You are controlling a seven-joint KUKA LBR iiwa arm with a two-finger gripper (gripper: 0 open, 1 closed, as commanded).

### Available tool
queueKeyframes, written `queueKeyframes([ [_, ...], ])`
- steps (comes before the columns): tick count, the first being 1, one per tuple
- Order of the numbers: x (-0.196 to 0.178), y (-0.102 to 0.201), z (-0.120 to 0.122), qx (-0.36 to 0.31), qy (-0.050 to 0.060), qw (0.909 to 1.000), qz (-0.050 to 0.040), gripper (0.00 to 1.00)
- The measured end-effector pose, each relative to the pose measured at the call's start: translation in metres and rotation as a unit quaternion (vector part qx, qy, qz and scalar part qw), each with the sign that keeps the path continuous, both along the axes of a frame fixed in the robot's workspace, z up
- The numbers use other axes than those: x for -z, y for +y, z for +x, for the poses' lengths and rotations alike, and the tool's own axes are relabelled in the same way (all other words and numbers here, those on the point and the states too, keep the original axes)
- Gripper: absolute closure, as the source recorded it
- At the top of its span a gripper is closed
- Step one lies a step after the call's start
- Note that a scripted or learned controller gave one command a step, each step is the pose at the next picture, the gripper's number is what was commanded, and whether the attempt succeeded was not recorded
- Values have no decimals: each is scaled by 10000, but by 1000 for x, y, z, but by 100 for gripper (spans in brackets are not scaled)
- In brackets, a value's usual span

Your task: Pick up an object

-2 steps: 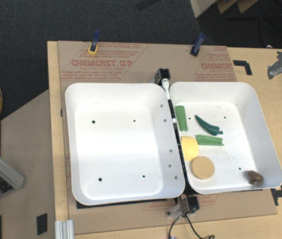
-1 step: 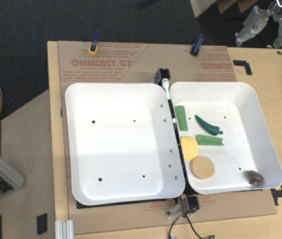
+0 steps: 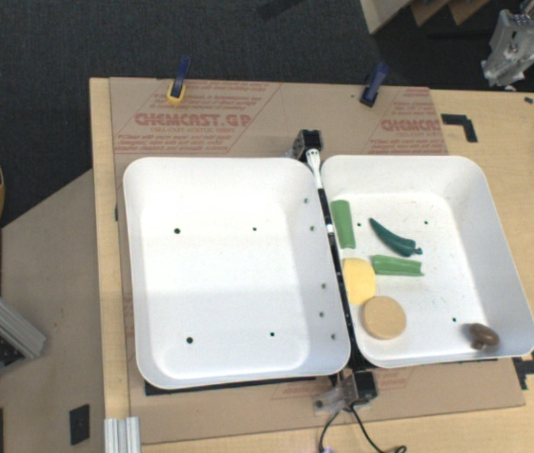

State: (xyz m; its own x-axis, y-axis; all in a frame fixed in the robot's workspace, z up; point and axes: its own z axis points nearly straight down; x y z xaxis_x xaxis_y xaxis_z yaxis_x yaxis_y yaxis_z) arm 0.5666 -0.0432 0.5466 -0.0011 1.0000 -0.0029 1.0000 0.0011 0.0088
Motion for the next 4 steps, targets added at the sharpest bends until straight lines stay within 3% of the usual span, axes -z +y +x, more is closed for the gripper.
queueKeyframes([
  [1, 12, 81, -26, -43, 58, 10000, 26, 100],
  [2, 12, 150, -18, -37, 33, 10000, 23, 100],
  [3, 11, 232, -69, -52, 59, 10000, 24, 100],
  [4, 44, 270, -80, -23, 74, 10000, 7, 100],
])
